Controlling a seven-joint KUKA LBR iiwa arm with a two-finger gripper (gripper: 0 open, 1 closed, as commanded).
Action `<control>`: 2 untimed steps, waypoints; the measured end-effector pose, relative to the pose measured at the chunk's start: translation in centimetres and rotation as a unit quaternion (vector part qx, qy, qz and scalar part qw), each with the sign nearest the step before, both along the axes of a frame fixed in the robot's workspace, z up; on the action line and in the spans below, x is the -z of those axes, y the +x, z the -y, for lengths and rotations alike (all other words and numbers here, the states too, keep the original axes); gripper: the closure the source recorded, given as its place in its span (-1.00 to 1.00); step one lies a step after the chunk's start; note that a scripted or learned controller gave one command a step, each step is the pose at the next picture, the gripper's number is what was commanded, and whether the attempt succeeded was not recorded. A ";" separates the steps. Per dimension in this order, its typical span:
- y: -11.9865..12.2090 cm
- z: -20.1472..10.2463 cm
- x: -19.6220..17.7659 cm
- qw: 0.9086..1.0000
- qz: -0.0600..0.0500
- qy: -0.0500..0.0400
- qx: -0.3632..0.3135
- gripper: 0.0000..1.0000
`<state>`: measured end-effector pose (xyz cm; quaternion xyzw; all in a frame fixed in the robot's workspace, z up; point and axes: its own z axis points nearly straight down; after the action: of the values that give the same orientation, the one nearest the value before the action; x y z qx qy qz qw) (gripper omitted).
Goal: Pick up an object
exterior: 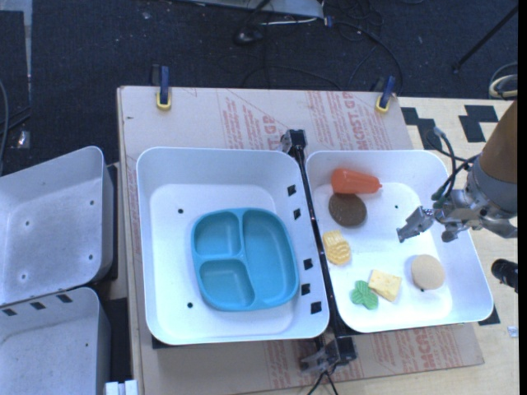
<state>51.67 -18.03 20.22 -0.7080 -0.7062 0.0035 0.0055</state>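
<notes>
The arm comes in from 3 o'clock, and its gripper hangs over the right bin, above bare white floor near that bin's right wall. Its dark fingers stand apart with nothing between them.

Six small items lie in the right bin. An orange carrot lies at 12 o'clock, close to the back wall. Just below it, nearly touching, sits a round brown patty. At 9 o'clock, hard against the divider, is a yellow ridged piece. At 6 o'clock a green leafy bit touches a yellow cheese wedge on its right. A beige round bun rests at 5 o'clock, near the wedge but apart from it, and is the item closest to the gripper, lying below and slightly right of the fingertips. The patty lies at the gripper's 9 o'clock, with open floor between them. Nothing stands between the gripper and the bun.

The left bin holds a blue tray with three compartments, set flat in the middle. Both bins rest on a board held by two yellow-and-blue clamps at the far edge. Spare white bins sit off the board at 9 o'clock.
</notes>
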 end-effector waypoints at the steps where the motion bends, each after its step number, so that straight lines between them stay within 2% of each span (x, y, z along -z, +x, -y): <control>1: 0.3 0.0 -0.6 1.000 0.006 -0.001 -0.002 -1.00; 2: 0.6 -0.1 3.7 1.000 0.004 -0.001 -0.001 -1.00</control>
<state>52.28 -17.96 16.51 -0.7072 -0.7070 0.0011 0.0018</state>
